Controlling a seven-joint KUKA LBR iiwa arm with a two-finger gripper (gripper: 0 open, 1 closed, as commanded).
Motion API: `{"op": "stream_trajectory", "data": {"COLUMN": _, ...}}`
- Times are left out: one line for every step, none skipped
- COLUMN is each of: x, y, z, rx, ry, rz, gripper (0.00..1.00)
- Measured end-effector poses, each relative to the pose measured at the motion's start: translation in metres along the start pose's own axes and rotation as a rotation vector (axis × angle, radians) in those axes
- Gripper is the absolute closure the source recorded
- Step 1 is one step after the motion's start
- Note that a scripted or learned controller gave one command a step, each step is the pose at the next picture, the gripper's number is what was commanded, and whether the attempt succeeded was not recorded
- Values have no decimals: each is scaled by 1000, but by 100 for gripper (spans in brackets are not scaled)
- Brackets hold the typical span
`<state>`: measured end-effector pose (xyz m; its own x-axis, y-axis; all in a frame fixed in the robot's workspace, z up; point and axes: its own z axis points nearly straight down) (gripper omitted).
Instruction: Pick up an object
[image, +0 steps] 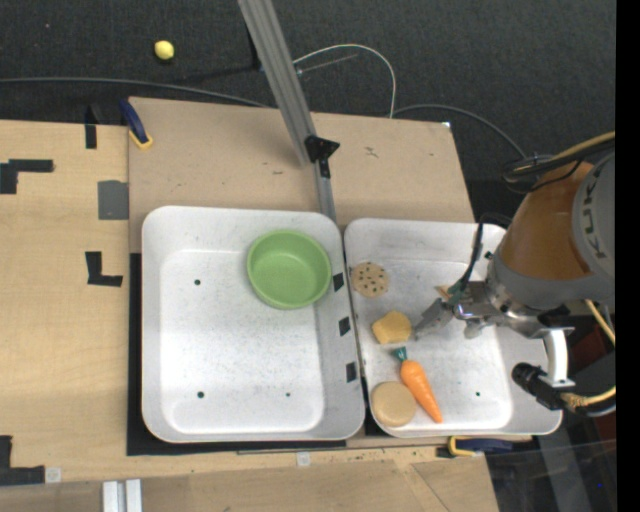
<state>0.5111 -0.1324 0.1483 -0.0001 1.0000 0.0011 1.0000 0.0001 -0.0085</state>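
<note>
**Gripper Position and Object Layout, Right Bin**

While the arm (560, 240) reached in from the right, the gripper (447, 312) sat low over the right bin (420, 235), its dark fingers spread apart with nothing between them. The fingertips pointed left toward a yellow block (392, 327), a small, pale, roughly square piece with rounded corners; they stood just beside the block, and contact could not be confirmed.

Other items in the right bin:

- A round tan cookie (369, 279) with dark specks lay flat above the yellow block, near the bin's left wall.
- An orange carrot (421, 388) with a short green stem lay at a slant below the block, its stem end nearest the block.
- A pale beige disc (393, 404) lay flat just beside the carrot, at the bin's lower left corner.

The left bin (200, 330) held a green bowl (289, 268), upright, near its upper right corner. Both bins rested side by side on the table (60, 300).
</note>
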Motion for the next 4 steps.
{"op": "stream_trajectory", "data": {"x": 1, "y": -2, "z": 54, "rx": 1, "ry": 1, "rz": -1, "gripper": 0}}
{"op": "stream_trajectory", "data": {"x": 2, "y": -1, "z": 42, "rx": -3, "ry": 1, "rz": -2, "gripper": 100}}
{"op": "stream_trajectory", "data": {"x": 1, "y": 3, "z": -1, "rx": -10, "ry": -2, "rz": -1, "gripper": 100}}
{"op": "stream_trajectory", "data": {"x": -1, "y": -6, "z": -58, "rx": -12, "ry": -2, "rz": -1, "gripper": 100}}
